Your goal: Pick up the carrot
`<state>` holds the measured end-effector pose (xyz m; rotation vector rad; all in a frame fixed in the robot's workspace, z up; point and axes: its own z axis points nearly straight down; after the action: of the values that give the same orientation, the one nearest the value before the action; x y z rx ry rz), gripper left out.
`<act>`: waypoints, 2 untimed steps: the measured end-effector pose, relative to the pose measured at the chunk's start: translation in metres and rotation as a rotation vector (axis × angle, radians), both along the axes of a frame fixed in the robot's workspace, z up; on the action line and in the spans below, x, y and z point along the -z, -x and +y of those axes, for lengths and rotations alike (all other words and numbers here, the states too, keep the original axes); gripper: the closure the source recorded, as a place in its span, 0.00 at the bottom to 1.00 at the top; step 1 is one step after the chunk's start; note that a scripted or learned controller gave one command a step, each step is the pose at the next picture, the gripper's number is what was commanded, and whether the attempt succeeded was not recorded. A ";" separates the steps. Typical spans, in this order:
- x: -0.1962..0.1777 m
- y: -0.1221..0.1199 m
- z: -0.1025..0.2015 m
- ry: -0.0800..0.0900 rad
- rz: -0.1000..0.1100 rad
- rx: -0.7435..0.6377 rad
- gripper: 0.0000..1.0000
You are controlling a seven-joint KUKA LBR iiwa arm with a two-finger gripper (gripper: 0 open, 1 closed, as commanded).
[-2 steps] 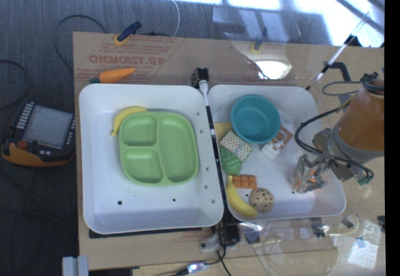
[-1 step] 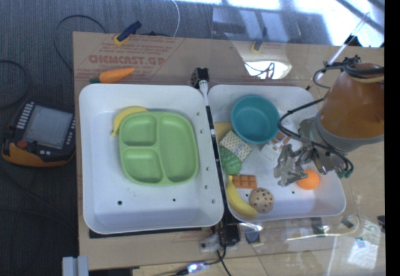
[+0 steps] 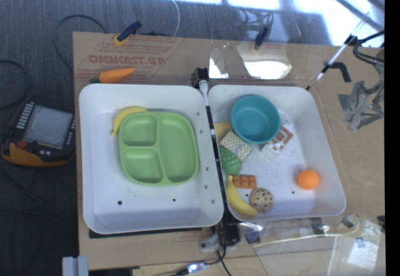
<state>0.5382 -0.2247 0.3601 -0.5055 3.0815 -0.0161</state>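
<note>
1. One orange carrot: on the brown table, outside both bins, just behind the left white bin.
2. Left bin: one green sectioned plate, one yellow banana.
3. Right white bin: one teal bowl, one orange ball, one banana.
4. Hand: at the right edge; grip state cannot be told.

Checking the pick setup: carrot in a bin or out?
Out. The carrot lies on the brown board behind the left bin, just past its far rim, beside the yellow clamp.

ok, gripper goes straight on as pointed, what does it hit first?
Probably bare bench right of the right bin; the gripper is blurred, so its aim is uncertain. Not the carrot.
</note>
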 end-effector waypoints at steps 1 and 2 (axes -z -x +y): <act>0.006 0.001 0.002 -0.008 0.011 -0.003 0.00; 0.114 0.040 0.022 -0.014 0.025 -0.099 0.00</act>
<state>0.4979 -0.2022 0.2459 -0.6617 3.0743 0.0135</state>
